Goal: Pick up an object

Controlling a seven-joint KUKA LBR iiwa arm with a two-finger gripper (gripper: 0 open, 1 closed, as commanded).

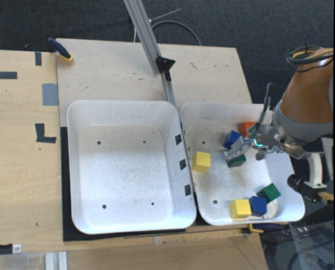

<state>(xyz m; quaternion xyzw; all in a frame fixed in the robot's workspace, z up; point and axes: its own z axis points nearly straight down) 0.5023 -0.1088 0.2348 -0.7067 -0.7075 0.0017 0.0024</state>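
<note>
- The gripper (243, 149) reaches in from the right over the right bin (212, 207), its fingers pointing left and down; whether they are apart or together cannot be told at this size.
- A dark green block (235, 160) lies right at the fingertips, just below them; contact or a grasp cannot be made out.
- A blue block (231, 139) sits tilted just above and left of the fingertips, its long side slanting up to the right.
- An orange block (246, 128) lies behind the blue one, partly hidden by the arm.
- A yellow cube (201, 161) rests well to the left, near the bin's left wall.
- Near the front rim, a yellow block (240, 208), a blue block (258, 206) and a green block (270, 193) cluster together.
- The left bin (77, 151) stands alongside.
</note>
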